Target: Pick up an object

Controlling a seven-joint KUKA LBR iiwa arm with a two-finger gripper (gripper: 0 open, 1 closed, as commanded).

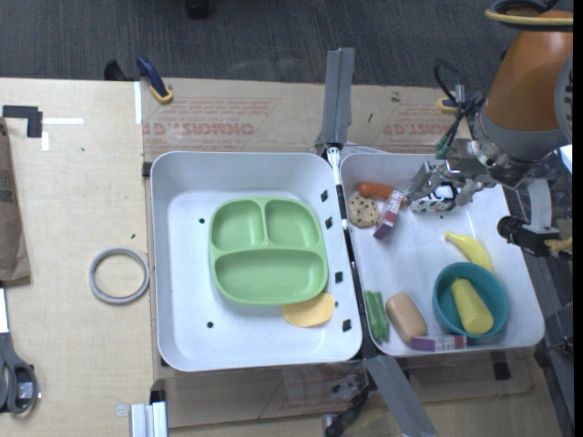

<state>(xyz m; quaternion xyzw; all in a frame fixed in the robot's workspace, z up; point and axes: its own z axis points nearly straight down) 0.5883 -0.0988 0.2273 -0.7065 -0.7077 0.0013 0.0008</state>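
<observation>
My gripper [435,191] hangs low over the far part of the right bin [519,335], under the orange-banded wrist. Just left of it lie an orange carrot-like piece [373,190], a round cookie [363,210] and a pink-and-purple tube [389,215]. A yellow banana [469,248] sits nearer, to the gripper's right. Below that, a teal bowl [448,309] holds a yellow item [472,306]. A green pod [375,315], a tan bread-like piece [406,316] and a purple marker [437,342] lie along the front edge. I see nothing clearly held.
The left bin [173,244] carries a green divided plate [269,249] and a yellow chip [308,312]. On the bench to the left are a tape ring [119,274] and scissors [16,385]. A grey post [339,94] stands behind the bins' shared wall.
</observation>
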